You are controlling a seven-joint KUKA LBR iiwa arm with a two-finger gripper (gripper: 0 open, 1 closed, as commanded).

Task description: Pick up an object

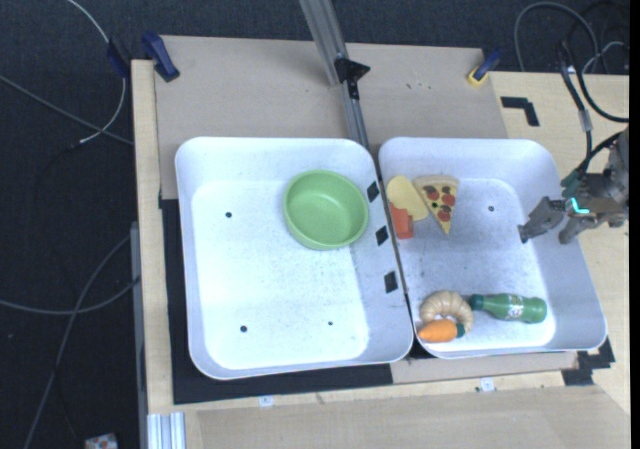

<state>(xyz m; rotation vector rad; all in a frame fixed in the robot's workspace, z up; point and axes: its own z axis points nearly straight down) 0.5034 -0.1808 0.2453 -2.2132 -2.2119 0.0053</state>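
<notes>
Gripper [548, 225] at the right bin's [500, 152] right rim, fingers apart, nothing between them. Within that bin: pizza slice [438, 201] and yellow-and-red piece [404, 207] at upper left; croissant [446, 307], carrot [438, 332] and green bottle [510, 308] along the front wall. In the left bin [270, 337], a green bowl [325, 209]. Beneath, a tan bench [420, 87] with clamps; around, dark carpet [70, 137] crossed by cables.
</notes>
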